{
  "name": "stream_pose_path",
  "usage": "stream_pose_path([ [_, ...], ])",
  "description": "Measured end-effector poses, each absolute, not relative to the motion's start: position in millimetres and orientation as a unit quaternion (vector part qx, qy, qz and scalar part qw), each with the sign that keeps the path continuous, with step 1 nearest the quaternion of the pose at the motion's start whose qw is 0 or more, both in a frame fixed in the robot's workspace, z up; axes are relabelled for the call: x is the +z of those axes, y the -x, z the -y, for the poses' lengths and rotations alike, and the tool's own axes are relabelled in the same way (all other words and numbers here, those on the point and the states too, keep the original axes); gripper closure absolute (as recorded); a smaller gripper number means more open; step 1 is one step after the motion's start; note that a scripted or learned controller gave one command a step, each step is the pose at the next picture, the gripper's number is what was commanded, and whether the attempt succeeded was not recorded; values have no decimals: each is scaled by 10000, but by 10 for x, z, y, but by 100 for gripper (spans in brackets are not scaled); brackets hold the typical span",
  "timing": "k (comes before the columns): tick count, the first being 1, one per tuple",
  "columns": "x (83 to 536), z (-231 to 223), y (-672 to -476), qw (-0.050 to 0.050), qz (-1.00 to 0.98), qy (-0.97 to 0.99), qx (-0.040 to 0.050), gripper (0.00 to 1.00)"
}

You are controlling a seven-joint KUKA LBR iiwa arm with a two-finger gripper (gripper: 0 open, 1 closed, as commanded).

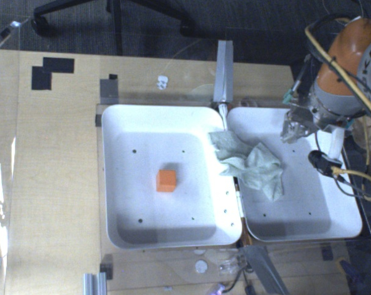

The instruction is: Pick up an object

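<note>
Cube (166, 180) in left bin (121, 226); cloth (250, 166) straddles divider.

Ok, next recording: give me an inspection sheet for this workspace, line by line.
Surface: wooden bench bearing left bin and right bin, side by side.
Job's things: orange cube in left bin; pale green cloth crumpled, draped across the divide, mostly in right bin.
Clutter: black tape marks on bench.
Grippers: gripper over right bin's far edge, apart from the cloth.
Cables: yellow and black cables along the arm.
Surroundings: chair base on dark floor.
</note>
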State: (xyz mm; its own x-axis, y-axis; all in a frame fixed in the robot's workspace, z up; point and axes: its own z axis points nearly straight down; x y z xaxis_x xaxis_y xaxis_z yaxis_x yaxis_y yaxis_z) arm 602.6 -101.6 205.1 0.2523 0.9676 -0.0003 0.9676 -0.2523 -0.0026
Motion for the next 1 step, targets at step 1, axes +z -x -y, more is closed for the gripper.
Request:
stream_pose_path([
  [1, 2075, 1036, -6473, 6, 6263, 7796, 9, 100],
])
